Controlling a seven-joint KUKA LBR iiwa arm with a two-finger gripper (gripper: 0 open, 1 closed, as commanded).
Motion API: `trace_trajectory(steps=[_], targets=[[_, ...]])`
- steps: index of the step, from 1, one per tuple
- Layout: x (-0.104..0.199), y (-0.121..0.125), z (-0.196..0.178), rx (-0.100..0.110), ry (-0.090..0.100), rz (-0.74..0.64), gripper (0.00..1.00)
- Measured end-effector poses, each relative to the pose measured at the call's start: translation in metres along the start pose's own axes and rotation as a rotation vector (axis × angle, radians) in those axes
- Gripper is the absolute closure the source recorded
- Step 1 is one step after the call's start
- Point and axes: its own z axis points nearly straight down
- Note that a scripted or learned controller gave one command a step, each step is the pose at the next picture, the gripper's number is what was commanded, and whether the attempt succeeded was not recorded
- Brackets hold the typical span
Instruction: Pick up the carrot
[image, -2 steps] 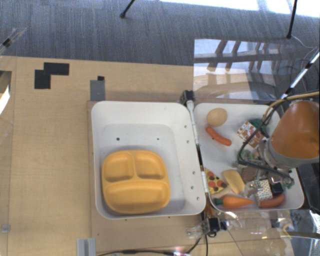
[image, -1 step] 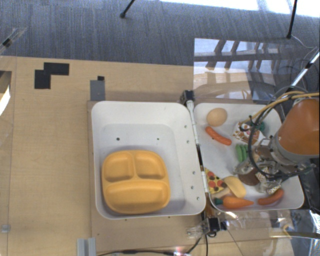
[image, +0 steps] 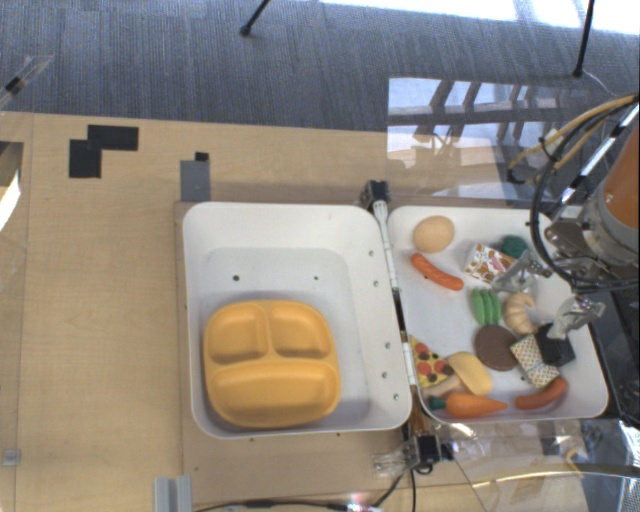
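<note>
Right bin (image: 400, 262) crowded: carrot (image: 474, 405) at its lower edge is hemmed by a pizza slice (image: 429, 367) and yellow piece (image: 470, 371) just above, a sausage (image: 541, 394) to its right. Arm (image: 610, 225) overhangs the bin's right side. Left bin (image: 200, 320) has open floor above the yellow tray (image: 270, 362); tabletop (image: 90, 330) at frame left lies bare.

The arm (image: 612, 215) is showing grey metal at the wrist, with an orange band glowing above it at the frame's edge. Black and yellowish cables (image: 560, 150) are looping around its upper part. The gripper (image: 560, 310) is looking like bare silvery metal tipped with black, perhaps rubber, pads.
</note>
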Motion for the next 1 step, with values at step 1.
trace_trajectory(steps=[1], targets=[[-0.0708, 0.0730, -0.0083, -0.017, 0.008, 0.336, 0.00]])
